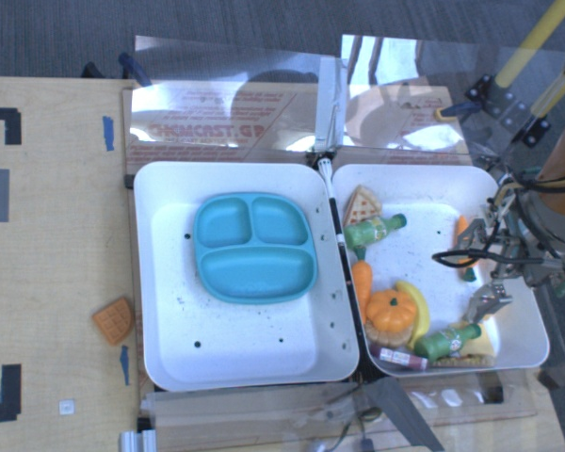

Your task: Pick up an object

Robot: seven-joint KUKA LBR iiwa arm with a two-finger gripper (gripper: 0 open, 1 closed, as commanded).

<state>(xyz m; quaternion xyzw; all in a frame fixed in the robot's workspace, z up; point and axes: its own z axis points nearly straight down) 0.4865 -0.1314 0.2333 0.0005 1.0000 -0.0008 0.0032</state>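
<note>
Gripper (488,281) hanging low over right bin (433,182) near its right wall, fingers state unclear, nothing visibly pinched; toys (393,311) lying clustered along the left side, plate (255,248) sitting apart.

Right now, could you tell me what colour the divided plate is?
Light blue plate, seen in the camera view.

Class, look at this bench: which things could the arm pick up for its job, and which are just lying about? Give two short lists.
For the job, in the right bin:
- two green bottles
- pumpkin
- banana
- carrot
- waffle wedge
- the gripper itself

Lying about:
- blue divided plate in the left bin
- waffle piece on the bench
</note>
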